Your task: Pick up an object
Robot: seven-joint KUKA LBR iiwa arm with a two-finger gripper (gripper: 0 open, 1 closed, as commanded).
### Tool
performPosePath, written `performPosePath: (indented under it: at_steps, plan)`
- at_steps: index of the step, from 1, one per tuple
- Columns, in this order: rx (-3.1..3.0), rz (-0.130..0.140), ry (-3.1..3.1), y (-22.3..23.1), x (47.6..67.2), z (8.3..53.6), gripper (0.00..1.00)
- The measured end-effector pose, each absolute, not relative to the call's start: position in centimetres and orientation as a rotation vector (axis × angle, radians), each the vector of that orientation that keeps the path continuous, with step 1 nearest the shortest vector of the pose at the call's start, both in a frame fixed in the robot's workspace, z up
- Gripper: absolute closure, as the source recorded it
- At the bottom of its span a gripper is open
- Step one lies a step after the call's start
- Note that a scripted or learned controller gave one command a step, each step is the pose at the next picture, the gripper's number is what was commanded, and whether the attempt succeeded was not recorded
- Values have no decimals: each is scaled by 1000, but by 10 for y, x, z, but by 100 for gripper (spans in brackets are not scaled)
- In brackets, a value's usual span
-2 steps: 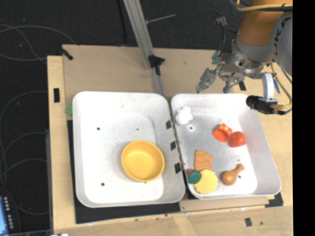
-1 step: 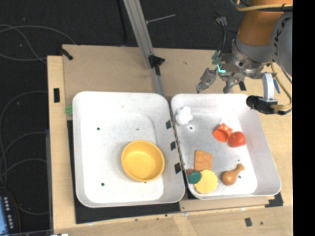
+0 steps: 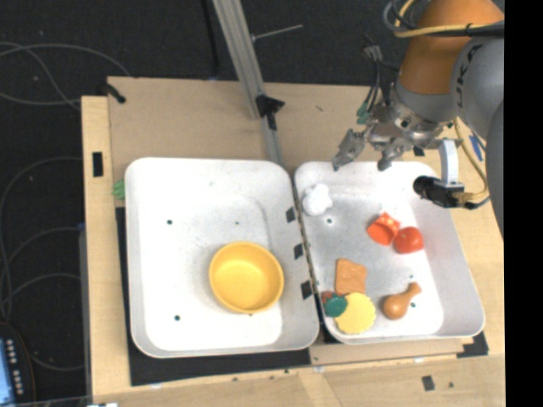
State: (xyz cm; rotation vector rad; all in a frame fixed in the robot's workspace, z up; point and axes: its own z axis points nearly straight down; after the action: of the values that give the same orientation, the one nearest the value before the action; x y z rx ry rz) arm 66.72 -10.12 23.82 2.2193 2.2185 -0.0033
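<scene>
I see my gripper [image 3: 366, 153] up high at the far edge of the right bin [image 3: 450, 253]. Its two fingers are spread apart and there is nothing between them.

All the small toys in that bin lie nearer to me than the gripper does, so I think the next move has to go down and toward the near side. The closest toy is a white ball [image 3: 316, 199], near the far left corner of the bin, a little to the left of the gripper. The red toys are next, about in the middle of the bin. The rest sit close to the near wall, well apart from the gripper.

The drumstick [image 3: 399, 300] is the one long toy. It lies tilted, with its thin end pointing up and to the right.

Now I count. Two bins, side by side. In the left bin [image 3: 161, 219] there is one yellow bowl [image 3: 246, 276]. In the right bin: one white ball, one orange-red piece [image 3: 383, 228] touching one red ball [image 3: 409, 240], one brown slice [image 3: 349, 275], one yellow round thing [image 3: 357, 313], one small green bit [image 3: 337, 305] just beside it, and one drumstick. That makes seven small toys and one bowl
</scene>
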Motion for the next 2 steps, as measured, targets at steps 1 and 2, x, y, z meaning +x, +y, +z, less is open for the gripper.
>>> performPosePath:
  at_steps: [1, 2]
  plan:
    - [2224, -9, 2220, -102, 668, 175, 0]
    - [2221, -1, 2215, -109, 672, 133, 0]
